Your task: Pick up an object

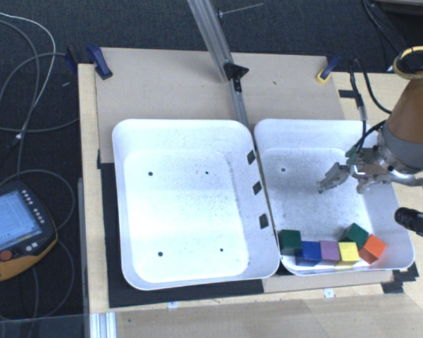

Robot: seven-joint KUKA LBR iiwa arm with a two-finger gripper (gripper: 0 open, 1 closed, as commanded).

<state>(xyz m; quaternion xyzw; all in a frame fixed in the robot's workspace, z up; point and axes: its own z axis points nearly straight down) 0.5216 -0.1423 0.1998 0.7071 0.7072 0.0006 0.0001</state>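
Six small blocks line the near wall of the right bin [381, 210]: a dark green block [290, 240], a blue block [311, 251], a purple block [329, 250], a yellow block [348, 251], an orange block [373, 247] and a second green block [356, 232] just behind the yellow one. Above the bin's middle, well apart from the blocks, hangs the pincer [333, 178], reaching in from the right; how far it is parted cannot be told, and nothing is seen between its fingers. Beside it on the tabletop [169, 83] sits the left bin [127, 139]
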